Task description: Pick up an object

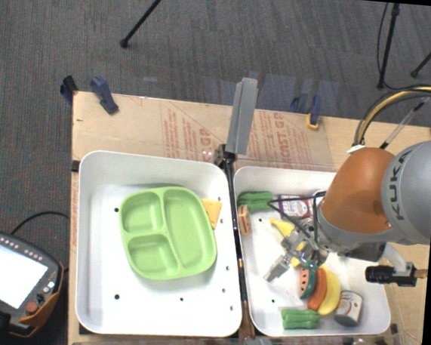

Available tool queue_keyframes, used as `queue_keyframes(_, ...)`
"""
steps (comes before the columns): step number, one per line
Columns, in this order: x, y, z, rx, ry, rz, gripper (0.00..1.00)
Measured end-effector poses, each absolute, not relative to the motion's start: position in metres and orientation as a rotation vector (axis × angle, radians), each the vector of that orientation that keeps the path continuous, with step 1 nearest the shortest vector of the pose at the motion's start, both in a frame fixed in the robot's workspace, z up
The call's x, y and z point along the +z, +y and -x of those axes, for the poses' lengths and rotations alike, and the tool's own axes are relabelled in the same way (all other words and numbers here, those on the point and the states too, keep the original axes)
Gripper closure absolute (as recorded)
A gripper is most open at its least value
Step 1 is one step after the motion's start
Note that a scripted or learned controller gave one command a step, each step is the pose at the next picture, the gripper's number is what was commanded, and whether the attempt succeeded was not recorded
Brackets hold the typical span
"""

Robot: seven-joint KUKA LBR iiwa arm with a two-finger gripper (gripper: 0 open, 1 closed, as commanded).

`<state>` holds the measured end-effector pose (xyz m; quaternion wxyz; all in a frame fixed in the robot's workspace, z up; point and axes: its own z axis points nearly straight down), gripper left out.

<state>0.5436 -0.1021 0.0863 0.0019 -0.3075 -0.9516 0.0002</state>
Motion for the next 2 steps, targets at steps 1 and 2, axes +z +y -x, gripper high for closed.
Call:
queue_keyframes(1, 0.096, -0.102, -0.544, -0.001, -2.987, 0.962, 1.0)
queue_keyframes(2, 0.22, -0.054, -0.573, -0.005, -3.034, 0.858, 1.0)
